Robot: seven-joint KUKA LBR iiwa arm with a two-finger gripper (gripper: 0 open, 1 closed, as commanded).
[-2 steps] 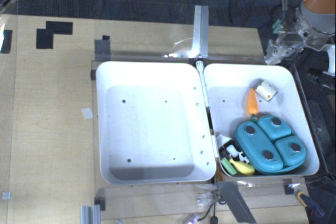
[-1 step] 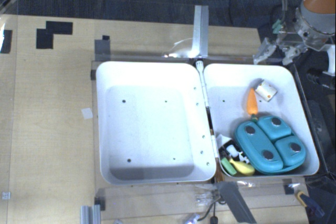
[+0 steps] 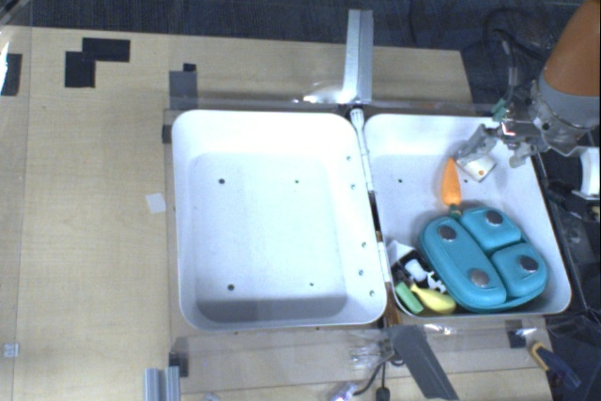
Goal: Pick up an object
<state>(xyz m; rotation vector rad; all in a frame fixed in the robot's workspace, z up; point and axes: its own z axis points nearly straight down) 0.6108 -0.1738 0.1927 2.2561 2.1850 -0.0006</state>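
A small tapered orange carrot-shaped toy (image 3: 452, 183) is lying upright in the right white bin (image 3: 413, 146), right of frame centre, just above a teal plastic tray (image 3: 484, 258). The grey two-finger gripper (image 3: 477, 157) is hovering just right of the carrot's tip, reaching in from the upper right; whether it is parted or closed cannot be told.

Gripper (image 3: 477, 157) hovers seemingly just above orange carrot (image 3: 452, 184).

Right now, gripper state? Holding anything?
Gripper: over the far part of the right bin, just beyond the orange carrot-shaped toy. Open or shut: cannot be told. No object seen in its grasp.
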